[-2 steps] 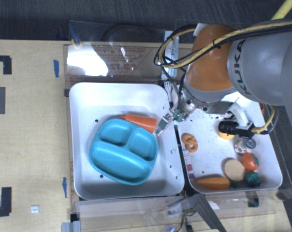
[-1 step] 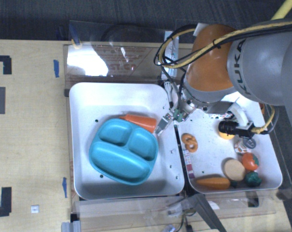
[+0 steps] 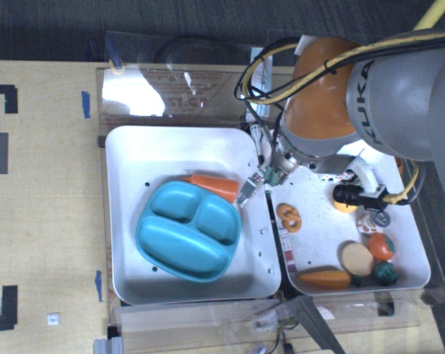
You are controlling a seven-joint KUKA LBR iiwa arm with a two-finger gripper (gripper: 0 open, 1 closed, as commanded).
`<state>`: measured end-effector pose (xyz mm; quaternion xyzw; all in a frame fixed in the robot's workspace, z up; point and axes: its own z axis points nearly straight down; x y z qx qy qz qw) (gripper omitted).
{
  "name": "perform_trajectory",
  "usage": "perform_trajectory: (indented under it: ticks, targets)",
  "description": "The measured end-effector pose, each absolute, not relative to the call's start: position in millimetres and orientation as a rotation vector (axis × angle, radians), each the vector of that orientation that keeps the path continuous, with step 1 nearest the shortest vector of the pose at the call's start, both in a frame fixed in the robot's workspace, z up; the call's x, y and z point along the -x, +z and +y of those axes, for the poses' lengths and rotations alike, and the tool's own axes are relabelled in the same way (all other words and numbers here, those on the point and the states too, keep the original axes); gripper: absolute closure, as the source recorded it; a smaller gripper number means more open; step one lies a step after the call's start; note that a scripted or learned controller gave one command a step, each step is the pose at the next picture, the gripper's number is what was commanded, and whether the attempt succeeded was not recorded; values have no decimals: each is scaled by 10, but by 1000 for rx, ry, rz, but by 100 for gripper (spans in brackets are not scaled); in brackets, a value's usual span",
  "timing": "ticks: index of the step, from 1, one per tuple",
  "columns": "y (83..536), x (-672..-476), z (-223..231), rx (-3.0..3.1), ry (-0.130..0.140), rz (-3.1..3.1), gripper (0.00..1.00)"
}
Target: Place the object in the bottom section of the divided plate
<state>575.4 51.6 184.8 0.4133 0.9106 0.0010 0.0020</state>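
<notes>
Camera view: the carrot (image 3: pixel 211 186) is lying in the left bin (image 3: pixel 134 168), resting against the far right rim of the blue plate (image 3: pixel 189 231), outside the sections. The gripper (image 3: pixel 253 185) is hanging just at the carrot's right end, close to the wall between the bins (image 3: pixel 272 227). Whether the pincer is apart, together or clamped on the carrot I cannot tell, since the wrist is covering the contact from above.

The bottom section (image 3: pixel 180 248), the large near one, is sitting bare, with the two small sections (image 3: pixel 200 209) lying between it and the carrot.

Several things are looking risky. The hold, if there is one, is sitting at the very tip of a tapered, smooth thing, so the carrot is likely to swing or slip out on lifting. A carrot dropping early is likely landing in one of the far sections instead of the near one, or rolling back onto the bin floor. A low carry is threatening to catch the plate's rim and drag or tip the light plate. The arm is also working close to the bin wall, so a sideways drift is risking a knock there. The pretzel (image 3: pixel 289 217) in the right bin (image 3: pixel 318 190) is lying well clear of all this.
</notes>
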Motion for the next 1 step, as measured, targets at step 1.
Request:
perform_trajectory:
  ticks: [1]
  targets:
    - [1848, -5754, 516, -1297, 3, 2857, 0]
